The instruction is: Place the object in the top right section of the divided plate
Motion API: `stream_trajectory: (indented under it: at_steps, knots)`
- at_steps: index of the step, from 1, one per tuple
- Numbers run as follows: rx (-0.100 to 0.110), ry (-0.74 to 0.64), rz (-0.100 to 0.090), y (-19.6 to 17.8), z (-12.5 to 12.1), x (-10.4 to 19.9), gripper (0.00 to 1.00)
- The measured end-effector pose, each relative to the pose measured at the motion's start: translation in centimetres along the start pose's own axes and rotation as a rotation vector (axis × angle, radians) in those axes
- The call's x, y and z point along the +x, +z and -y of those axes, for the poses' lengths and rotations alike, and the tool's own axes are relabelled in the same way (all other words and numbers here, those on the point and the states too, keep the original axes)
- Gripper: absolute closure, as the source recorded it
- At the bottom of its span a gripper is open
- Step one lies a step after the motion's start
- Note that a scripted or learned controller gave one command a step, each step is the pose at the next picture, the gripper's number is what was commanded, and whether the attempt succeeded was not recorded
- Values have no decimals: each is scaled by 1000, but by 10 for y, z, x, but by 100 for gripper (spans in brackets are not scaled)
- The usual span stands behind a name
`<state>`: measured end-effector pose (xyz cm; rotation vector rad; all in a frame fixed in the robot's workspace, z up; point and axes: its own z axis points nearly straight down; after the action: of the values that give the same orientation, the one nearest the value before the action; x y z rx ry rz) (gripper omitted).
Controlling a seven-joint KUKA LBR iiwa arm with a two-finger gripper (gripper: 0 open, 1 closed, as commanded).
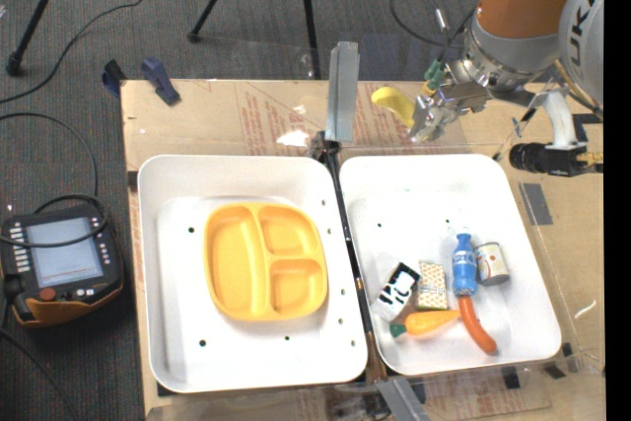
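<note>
A yellow divided plate point(266, 259) lies in the left white bin point(168, 212), with its top right section point(288, 232) bare. My gripper point(431, 120) hangs above the back rim of the right bin point(513, 202), well away from the plate. I see nothing held in it. In the right bin's near half lie a blue bottle point(463, 263), a small can point(492, 263), a black-and-white box point(399, 289), a tan square block point(431, 283), a toy carrot point(431, 322) and an orange sausage shape point(478, 325).
A yellow banana-like object point(392, 104) rests on the cardboard behind the right bin, just left of the gripper. A grey upright post point(342, 99) stands at the back between the bins. A teach pendant point(59, 261) lies on the floor at the left.
</note>
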<state>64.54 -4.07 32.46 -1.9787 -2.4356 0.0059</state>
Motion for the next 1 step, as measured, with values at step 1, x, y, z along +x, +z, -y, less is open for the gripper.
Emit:
stream_trajectory:
  at_steps: [1]
  knots:
    - [2, 32, -1, 82, 9, -41, 100]
